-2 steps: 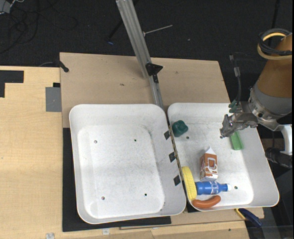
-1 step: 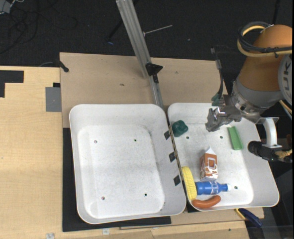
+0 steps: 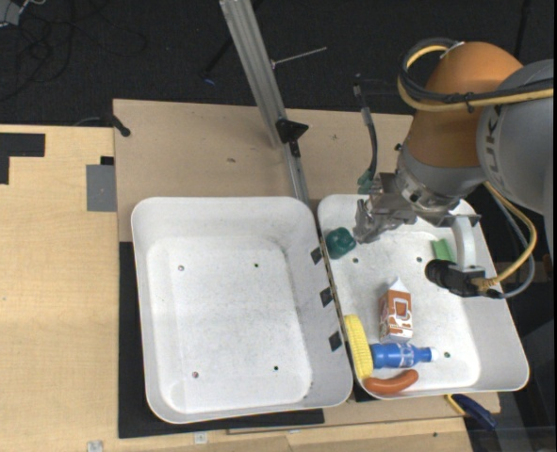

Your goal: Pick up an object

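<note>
White bins, two, sit on the counter (image 3: 212, 149). Beside the gripper (image 3: 365, 222) in the right bin (image 3: 504, 365) lie one teal lump (image 3: 339, 243), brush (image 3: 357, 345), bottle (image 3: 399, 355), carton (image 3: 398, 314), sausage (image 3: 391, 381); jaws' state unclear.

Both white bins, the left bin (image 3: 226, 309) and the right bin (image 3: 485, 347), look like smooth plastic with a faint speckle and a soft sheen. The table (image 3: 33, 281) looks like pale matt wood or board. The slanted rail (image 3: 259, 73) looks like ribbed bare metal. The orange band (image 3: 462, 88) is glossy. The claw (image 3: 368, 224) looks like dull grey metal.
</note>
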Motion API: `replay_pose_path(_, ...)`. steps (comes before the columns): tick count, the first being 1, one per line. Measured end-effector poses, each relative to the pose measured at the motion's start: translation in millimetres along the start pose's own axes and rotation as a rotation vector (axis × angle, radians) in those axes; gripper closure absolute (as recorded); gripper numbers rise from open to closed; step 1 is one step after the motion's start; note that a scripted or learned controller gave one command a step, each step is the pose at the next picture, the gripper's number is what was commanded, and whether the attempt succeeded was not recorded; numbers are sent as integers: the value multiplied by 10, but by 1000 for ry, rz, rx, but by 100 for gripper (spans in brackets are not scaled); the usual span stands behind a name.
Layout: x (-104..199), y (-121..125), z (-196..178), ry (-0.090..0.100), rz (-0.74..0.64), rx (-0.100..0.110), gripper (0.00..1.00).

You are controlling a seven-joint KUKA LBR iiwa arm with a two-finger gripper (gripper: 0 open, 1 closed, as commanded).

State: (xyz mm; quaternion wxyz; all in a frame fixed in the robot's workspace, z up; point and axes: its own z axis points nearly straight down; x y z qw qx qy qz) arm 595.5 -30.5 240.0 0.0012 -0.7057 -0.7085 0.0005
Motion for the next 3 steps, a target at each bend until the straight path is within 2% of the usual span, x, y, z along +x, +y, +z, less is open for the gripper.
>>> replay_pose_path(2,1120,435,-10,1,-1,-2,100)
replay_pose_path(3,1102,425,-5,-2,-2,1,0)
